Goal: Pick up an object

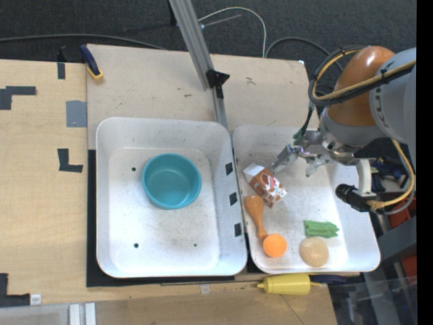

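In the right bin [352, 249], the open, empty tool [295, 160] hovers near a red-and-white packet [268, 187], label unreadable.

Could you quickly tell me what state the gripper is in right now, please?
Gripper: open, holding nothing, poised over the right bin just beside the red-and-white packet.

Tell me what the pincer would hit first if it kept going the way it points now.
Probably the red-and-white crinkled snack packet in the right white bin. The pincer points down and left toward it, though its height above the packet is unclear from this view.
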Action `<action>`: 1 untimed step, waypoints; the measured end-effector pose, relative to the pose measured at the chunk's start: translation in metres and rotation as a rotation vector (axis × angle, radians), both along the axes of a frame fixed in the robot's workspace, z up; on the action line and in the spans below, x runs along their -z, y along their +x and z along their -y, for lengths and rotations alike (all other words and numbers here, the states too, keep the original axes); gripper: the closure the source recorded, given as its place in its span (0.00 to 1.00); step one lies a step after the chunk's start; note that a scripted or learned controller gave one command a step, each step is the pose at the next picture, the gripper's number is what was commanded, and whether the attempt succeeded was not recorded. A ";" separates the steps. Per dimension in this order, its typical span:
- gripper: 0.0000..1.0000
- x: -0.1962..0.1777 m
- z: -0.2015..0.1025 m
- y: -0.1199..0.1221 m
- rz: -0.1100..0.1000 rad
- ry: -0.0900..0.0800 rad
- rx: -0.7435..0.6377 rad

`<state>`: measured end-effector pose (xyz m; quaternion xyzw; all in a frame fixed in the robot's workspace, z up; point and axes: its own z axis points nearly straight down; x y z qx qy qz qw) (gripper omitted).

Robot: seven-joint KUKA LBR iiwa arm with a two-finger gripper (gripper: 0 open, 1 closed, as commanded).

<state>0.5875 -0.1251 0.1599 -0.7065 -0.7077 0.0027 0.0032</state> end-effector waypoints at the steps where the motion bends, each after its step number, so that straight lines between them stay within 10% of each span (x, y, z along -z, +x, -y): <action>1: 0.00 0.044 0.008 0.000 0.016 0.004 0.001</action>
